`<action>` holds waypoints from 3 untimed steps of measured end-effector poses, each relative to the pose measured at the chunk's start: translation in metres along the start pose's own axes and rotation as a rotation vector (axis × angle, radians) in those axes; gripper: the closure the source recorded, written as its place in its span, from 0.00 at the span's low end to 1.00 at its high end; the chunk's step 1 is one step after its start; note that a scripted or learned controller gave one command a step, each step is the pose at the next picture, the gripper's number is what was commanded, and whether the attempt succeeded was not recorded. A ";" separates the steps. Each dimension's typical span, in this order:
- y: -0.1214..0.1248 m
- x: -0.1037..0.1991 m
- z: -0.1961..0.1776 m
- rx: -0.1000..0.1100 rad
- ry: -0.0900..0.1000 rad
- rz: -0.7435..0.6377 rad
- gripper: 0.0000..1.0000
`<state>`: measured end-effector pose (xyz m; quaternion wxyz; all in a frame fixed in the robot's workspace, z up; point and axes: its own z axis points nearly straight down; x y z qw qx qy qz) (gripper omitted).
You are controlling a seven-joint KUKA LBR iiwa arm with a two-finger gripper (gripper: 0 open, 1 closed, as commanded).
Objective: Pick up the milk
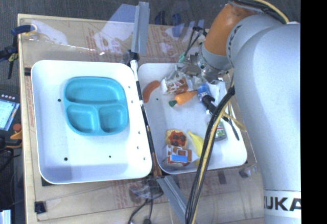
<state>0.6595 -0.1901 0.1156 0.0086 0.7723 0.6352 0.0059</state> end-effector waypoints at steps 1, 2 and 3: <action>-0.001 0.024 0.006 -0.001 -0.003 -0.008 0.00; -0.001 0.024 0.006 -0.001 -0.002 -0.008 0.00; -0.001 0.024 0.006 -0.001 -0.002 -0.009 0.00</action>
